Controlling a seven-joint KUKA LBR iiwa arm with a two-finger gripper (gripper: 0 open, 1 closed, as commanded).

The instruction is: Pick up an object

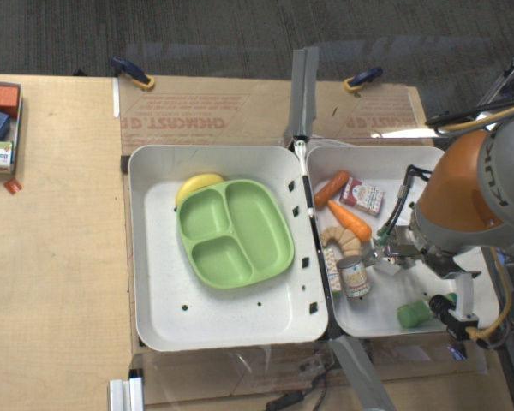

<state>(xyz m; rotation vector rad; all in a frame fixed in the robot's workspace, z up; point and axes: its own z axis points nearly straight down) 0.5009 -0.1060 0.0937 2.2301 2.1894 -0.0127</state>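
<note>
Bins sit side by side in front of you: the left bin (154,315) carries a green divided plate (236,232), tilted a little in the picture, with a yellow thing (197,183) peeking out from under its upper left edge. The right bin (360,322) holds the clutter you have to choose from.

Look along the right bin's left side. You see two carrots, one (330,189) near the top next to a small red and white box (362,197), the other (349,220) just below it and lying at a slant. Under that second carrot sits a beige, ridged object (340,241), and below that a small can (355,278) lies on its side, close to the wall between the bins. A green block (413,315) rests apart from them, toward the bin's lower right.

Your arm (463,195) reaches in from the right, its orange band over the right bin. The gripper (385,253) hangs low in the middle of that bin, just right of the can and the beige object. You cannot tell from this angle whether its fingers are spread or pressed together, and nothing shows clearly between them.

Beyond the bins, cardboard (206,114) is clamped to the bench, and coloured blocks (0,110) sit far left.
</note>
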